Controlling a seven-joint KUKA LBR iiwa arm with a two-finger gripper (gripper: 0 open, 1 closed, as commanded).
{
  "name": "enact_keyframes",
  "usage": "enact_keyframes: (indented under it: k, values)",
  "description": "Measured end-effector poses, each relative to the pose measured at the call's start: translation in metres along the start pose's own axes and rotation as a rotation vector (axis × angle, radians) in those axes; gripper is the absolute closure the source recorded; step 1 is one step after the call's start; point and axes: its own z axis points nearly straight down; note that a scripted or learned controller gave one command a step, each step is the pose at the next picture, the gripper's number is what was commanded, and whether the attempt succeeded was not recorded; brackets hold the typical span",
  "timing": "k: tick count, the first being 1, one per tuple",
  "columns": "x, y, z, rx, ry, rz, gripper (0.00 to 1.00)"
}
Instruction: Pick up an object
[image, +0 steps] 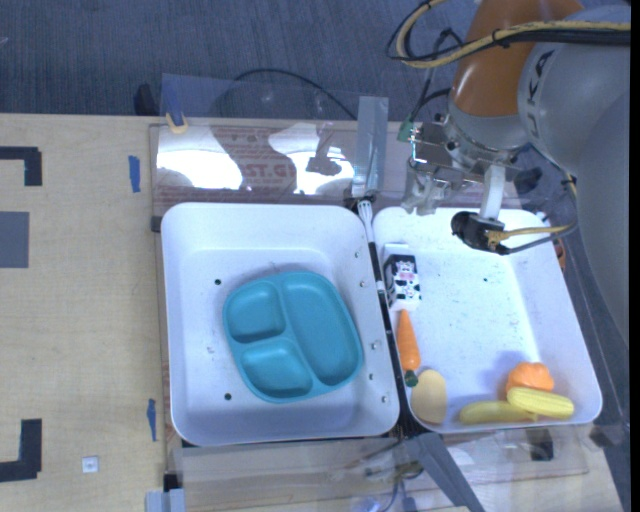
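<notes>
End effector (458, 195) hangs open and holding nothing at the upper right of the frame, above the right bin (575, 330); carrot (408, 340) lies lower down.

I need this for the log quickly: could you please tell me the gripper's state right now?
Gripper: open, holding nothing, above the far end of the right bin.
</notes>
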Motion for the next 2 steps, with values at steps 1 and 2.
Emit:
enact_keyframes:
  k: [1,2]
  values:
    - [-0.029,0.013,0.045,0.01,-0.001,0.078,1.0]
    - [-0.071,-0.009,0.007,0.005,0.001,-0.111,1.0]
